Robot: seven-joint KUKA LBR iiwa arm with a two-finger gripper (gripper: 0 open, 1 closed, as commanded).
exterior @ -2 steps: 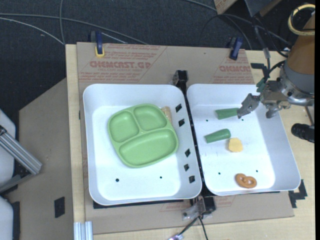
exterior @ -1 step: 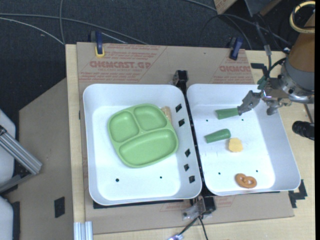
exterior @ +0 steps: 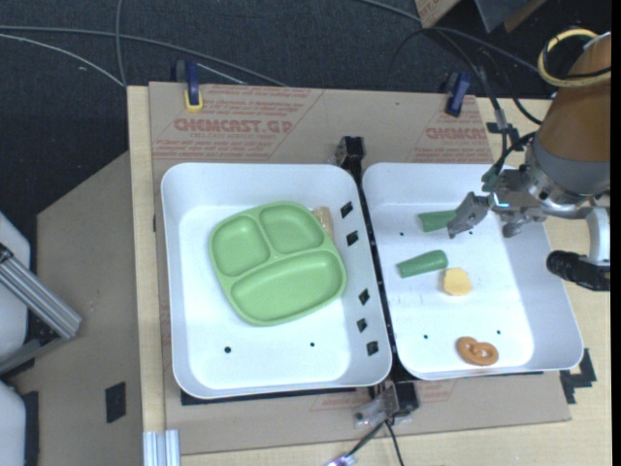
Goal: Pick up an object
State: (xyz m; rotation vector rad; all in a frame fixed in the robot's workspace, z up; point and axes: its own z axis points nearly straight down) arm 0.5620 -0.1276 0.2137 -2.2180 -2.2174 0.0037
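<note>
The right bin (exterior: 543, 318) holds a small green block (exterior: 435, 221) near its far side, a green cylinder (exterior: 422, 263) in the middle, a yellow lump (exterior: 456, 282) beside it and a brown pretzel (exterior: 477, 351) near the front. My gripper (exterior: 488, 221) hangs over the far right part of this bin, open, fingers spread with nothing between them. Its left fingertip (exterior: 464, 219) is just right of the green block.
The left bin (exterior: 194, 338) holds a green divided plate (exterior: 278, 260) with a thin tan object (exterior: 323, 223) at its far right edge. Black clips (exterior: 351, 150) join the bins along the middle. Cables run behind the bench.
</note>
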